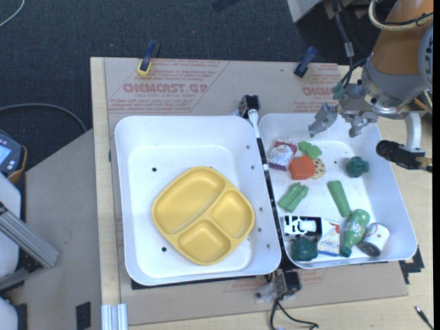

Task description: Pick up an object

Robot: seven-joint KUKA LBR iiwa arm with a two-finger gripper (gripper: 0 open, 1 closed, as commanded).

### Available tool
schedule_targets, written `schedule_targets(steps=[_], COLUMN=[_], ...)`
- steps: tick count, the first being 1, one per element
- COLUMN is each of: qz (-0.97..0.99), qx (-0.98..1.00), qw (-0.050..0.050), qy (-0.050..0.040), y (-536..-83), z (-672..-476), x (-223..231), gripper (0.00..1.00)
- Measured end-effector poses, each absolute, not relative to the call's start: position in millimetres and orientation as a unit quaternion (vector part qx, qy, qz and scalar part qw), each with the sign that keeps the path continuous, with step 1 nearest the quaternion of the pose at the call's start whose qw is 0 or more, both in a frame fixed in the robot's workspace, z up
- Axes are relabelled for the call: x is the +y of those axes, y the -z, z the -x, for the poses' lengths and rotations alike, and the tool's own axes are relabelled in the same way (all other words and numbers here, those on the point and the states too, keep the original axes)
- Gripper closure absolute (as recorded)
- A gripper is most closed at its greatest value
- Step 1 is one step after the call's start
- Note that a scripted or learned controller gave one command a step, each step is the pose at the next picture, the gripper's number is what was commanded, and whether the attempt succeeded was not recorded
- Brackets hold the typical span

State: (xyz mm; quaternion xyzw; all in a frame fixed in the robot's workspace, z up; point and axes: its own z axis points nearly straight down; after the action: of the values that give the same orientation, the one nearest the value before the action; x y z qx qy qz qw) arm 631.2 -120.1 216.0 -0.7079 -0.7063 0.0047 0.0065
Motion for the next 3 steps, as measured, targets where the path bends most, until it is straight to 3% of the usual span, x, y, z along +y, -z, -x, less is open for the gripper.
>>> schedule_targets(steps=[1, 3], qz=[0.707, 0.707], qx=[-0.707, -0.707], qw=[0.001, 0.004], qy=[-0.0001, -0.0024], y=[-224.7, -115.3], z=[-634.0, -630.4], x=[-120.0, -124.6], gripper=[0.00, 0.00])
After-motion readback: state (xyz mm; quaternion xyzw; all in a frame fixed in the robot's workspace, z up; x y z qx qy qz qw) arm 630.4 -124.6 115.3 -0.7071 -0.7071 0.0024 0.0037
